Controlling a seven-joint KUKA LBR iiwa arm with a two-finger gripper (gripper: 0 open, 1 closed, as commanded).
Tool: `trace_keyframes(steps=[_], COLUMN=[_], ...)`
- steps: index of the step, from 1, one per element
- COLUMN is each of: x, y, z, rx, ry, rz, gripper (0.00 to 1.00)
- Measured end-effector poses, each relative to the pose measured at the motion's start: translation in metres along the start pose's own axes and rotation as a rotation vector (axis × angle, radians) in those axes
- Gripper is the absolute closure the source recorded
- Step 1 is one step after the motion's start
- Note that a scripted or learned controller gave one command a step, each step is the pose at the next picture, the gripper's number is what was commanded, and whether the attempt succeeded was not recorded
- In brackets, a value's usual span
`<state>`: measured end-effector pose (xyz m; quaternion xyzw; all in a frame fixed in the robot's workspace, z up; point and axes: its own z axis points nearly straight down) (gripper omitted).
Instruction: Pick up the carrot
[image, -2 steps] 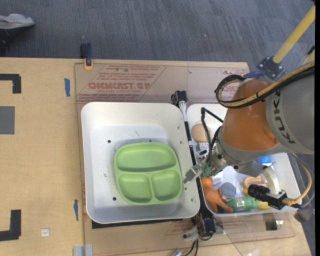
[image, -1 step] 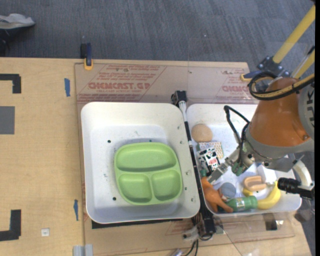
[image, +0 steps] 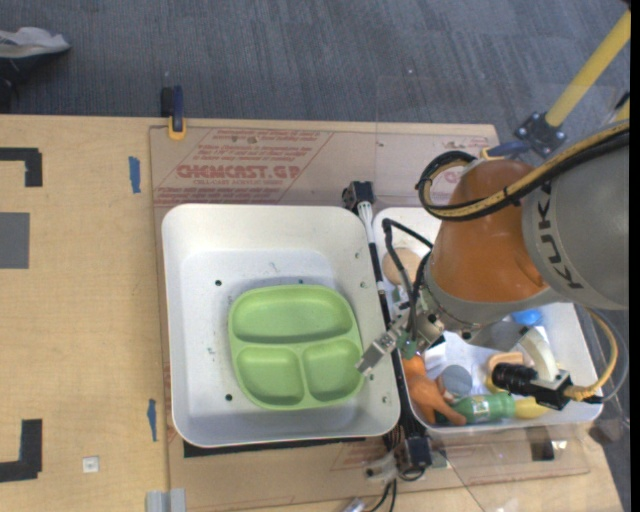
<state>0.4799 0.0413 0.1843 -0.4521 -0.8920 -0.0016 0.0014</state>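
From the overhead camera, the arm (image: 500, 230) was hunched over the right bin (image: 590, 330), with the gripper (image: 405, 345) down near the wall between the two bins. Couldn't tell how far open the fingers were or if they had anything. The carrot (image: 428, 392) lay in that bin's near left corner, touching a green bottle (image: 488, 407). The green tray (image: 297, 344) sat in the left bin (image: 200, 300). Risk as I saw it: a cramped corner, so the fingers could clip the wall or drag the bottle along
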Motion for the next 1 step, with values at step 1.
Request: trace_keyframes(steps=[1], x=[-0.0483], y=[-0.0351], z=[-0.0006], rx=[0.004], ry=[-0.003], rz=[-0.076], gripper=[0.00])
